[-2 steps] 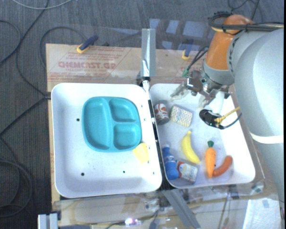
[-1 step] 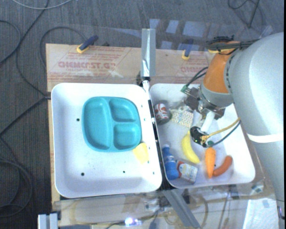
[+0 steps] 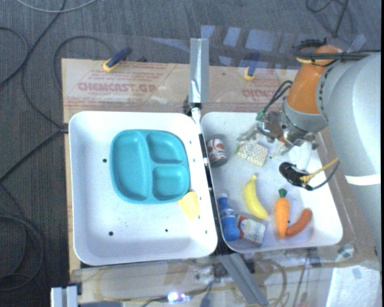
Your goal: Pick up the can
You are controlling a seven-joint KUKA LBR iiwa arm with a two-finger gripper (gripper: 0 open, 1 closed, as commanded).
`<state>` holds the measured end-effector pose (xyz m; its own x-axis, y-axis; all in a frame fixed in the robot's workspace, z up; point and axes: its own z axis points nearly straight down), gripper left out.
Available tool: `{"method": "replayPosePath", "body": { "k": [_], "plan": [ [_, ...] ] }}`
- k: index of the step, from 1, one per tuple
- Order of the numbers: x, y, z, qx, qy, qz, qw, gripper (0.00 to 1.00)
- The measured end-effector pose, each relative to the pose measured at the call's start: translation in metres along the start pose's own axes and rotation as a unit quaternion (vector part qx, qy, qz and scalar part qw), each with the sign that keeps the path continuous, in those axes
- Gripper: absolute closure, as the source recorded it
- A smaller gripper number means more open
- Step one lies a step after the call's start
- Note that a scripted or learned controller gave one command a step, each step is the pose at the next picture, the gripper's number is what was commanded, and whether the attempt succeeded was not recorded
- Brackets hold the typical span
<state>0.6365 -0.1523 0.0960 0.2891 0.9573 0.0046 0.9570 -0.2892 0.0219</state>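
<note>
Two white bins are seen side by side, with the arm (image 3: 345, 101) over the right bin (image 3: 333, 235).

A blue tray (image 3: 150, 165) is laid in the left bin (image 3: 89, 235). The gripper (image 3: 273, 133) is hung near the right bin's far end; whether it is open cannot be told. The can (image 3: 216, 152) is set against the left wall, apart from it.

Bright, even light from overhead; the white bins (image 3: 83, 190) glare slightly, shadows are faint and soft, and the whole frame is mildly blurred, grainy.
</note>
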Motion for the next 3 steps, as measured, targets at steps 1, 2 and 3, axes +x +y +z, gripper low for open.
{"method": "replayPosePath", "body": {
  "k": [1,2,3],
  "plan": [
    [-0.030,-0.051,-0.002,-0.005,0.000,-0.146,0.9893,0.00],
    [-0.044,0.014,-0.035,0.012,-0.003,-0.066,0.9978,0.00],
    [-0.050,0.027,-0.184,0.012,-0.004,-0.038,0.9992,0.00]
  ]
}}
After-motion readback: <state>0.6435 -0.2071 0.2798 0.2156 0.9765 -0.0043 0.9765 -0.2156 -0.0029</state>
